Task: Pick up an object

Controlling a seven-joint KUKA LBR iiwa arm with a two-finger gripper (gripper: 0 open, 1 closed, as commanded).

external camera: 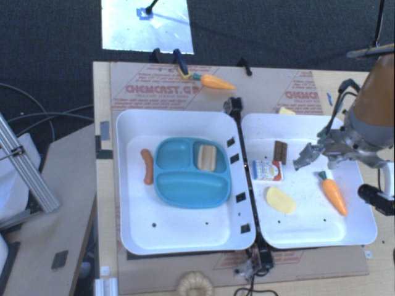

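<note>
Two shallow white plastic bins with rounded corners sit side by side on a sheet of brown cardboard printed with red lettering. In the left bin [133, 184] lies a smooth blue divided plate [185, 180], rounded in outline, with a tan, block-shaped piece of toy bread [206, 158] in its far right compartment; just left of the plate lies a slim reddish-orange sausage [147, 166], lengthwise from far to near. The right bin [308, 227] holds a small dark brown rectangular bar [280, 152] near its far left side, a flat white carton-like packet [266, 170] with blue and red print just beside it on the near side, a pale yellow, glossy oval piece [281, 200] nearer still, and an orange carrot [333, 193] with a green stub, tapered and slanting toward the near right. The arm reaches in from the right, its orange band above grey metal joints, and the gripper [303, 159] hangs over the right bin, to the right of the brown bar and far-left of the carrot, its grey angular fingers [307, 153] pointing left; I cannot tell whether they are spread or closed, and nothing shows between them. A second carrot [213, 81] rests on the cardboard beyond the bins, next to a blue clamp handle [181, 61].
</note>
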